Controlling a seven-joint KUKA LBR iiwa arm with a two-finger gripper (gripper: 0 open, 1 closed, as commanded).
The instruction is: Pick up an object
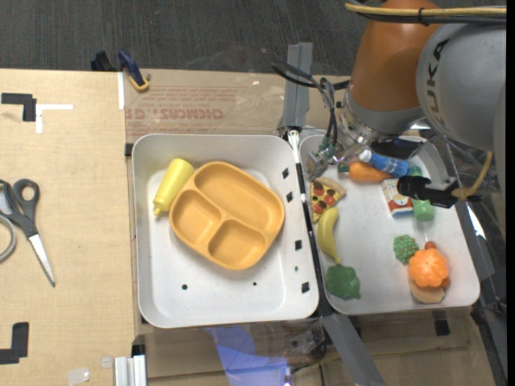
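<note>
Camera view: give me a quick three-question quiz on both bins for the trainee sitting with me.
1. True or false: the orange divided tray lies in the left bin.
2. Which toy lies against the right bin's left wall, just below the pizza slice?
A. banana
B. yellow bottle
C. scissors
3. Fill in: the tangerine sits at the right bin's near-right corner, beside a small green ____.

Key: 1 true; 2 A; 3 broccoli.
</note>
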